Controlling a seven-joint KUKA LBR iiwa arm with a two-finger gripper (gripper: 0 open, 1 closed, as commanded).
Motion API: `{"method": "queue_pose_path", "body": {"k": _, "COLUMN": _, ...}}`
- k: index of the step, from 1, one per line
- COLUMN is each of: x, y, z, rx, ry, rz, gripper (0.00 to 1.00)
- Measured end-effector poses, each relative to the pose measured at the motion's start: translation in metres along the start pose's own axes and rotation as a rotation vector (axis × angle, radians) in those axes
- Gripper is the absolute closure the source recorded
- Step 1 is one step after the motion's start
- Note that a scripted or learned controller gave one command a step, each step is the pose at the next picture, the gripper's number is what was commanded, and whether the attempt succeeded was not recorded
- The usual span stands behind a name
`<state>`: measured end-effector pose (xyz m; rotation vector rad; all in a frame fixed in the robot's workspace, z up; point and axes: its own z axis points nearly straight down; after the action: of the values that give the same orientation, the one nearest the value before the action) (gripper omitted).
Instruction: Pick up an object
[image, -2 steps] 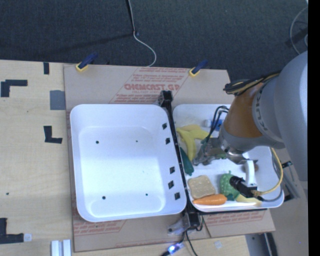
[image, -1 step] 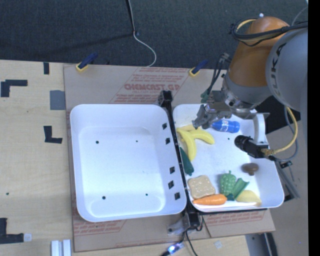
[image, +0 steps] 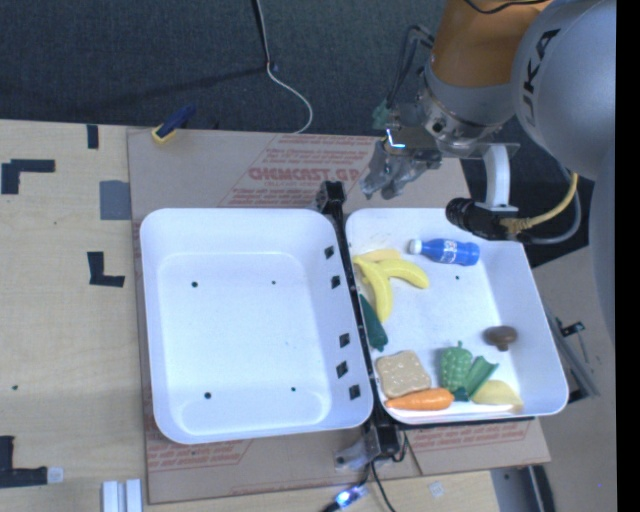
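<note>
Plastic toy food fills the right-hand shallow white bin (image: 520, 290), all of it below and mostly right of the two-finger gripper (image: 393, 178), which hangs over the bin's far rim at the corner beside the divider; whether it is spread or pressed together I cannot tell, and nothing shows in its grasp. Going left to right beneath the tool: a dark green slender vegetable-shaped piece (image: 373, 325) lies along the divider, touching the yellow plastic banana (image: 388, 275), the nearest item to the tool. Further down sit a tan slice of toy bread (image: 403, 373), an orange toy carrot (image: 420, 401) and a green knobbly toy vegetable (image: 459, 366). The small blue bottle with a white cap (image: 445, 251) lies on its side just right of the tool, and a brown rounded lump (image: 501, 338) and a pale yellow piece (image: 497, 393) lie farthest right.

These are probably hollow, light, stiff and rather slick. The banana looks the easiest take: pinch across its narrow curved middle. The bottle would likely roll.
</note>
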<state>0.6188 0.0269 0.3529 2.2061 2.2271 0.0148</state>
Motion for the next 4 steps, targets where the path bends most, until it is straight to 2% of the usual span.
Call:
{"method": "queue_pose_path", "body": {"k": 1, "x": 0.056, "y": -0.025, "z": -0.061, "rx": 0.006, "ry": 0.001, "rz": 0.000, "gripper": 1.00}}
{"method": "queue_pose_path", "body": {"k": 2, "x": 0.083, "y": -0.026, "z": -0.126, "rx": 0.005, "ry": 0.000, "rz": 0.004, "gripper": 1.00}}
{"method": "queue_pose_path", "body": {"k": 3, "x": 0.104, "y": -0.048, "z": -0.154, "rx": 0.009, "ry": -0.001, "rz": 0.006, "gripper": 1.00}}
{"method": "queue_pose_path", "body": {"k": 4, "x": 0.113, "y": -0.071, "z": -0.184, "rx": 0.009, "ry": -0.002, "rz": 0.007, "gripper": 1.00}}
